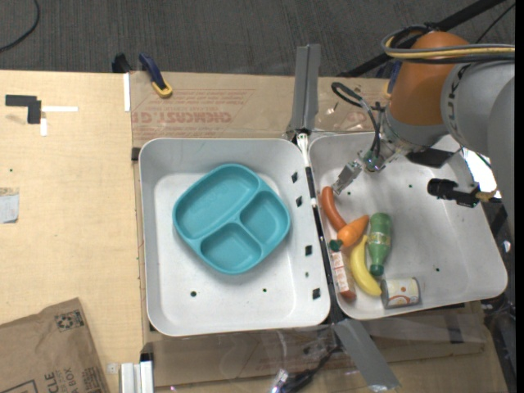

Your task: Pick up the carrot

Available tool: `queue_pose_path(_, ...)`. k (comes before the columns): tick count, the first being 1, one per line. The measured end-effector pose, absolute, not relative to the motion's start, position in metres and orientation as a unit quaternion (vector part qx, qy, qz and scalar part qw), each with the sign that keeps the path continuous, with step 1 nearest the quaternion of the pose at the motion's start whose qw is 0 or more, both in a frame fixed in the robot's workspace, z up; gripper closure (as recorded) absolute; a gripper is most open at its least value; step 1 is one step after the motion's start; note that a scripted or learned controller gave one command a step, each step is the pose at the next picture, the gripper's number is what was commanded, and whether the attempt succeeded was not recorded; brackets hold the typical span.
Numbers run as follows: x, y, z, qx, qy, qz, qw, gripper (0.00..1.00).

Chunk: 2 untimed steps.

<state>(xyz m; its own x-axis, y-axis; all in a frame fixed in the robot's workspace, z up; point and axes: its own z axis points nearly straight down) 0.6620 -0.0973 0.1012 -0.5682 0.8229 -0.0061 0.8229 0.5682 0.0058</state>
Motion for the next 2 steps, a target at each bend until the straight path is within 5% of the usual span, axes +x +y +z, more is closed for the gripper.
queue_pose_path(1, 0.581, -0.105, 0.104, 0.489, 0.872, 0.0053, 0.014, 0.0)
queue_pose_path(2, 0.567, -0.102, 0.104, 0.413, 0.911, 0.0046, 0.017, 0.0)
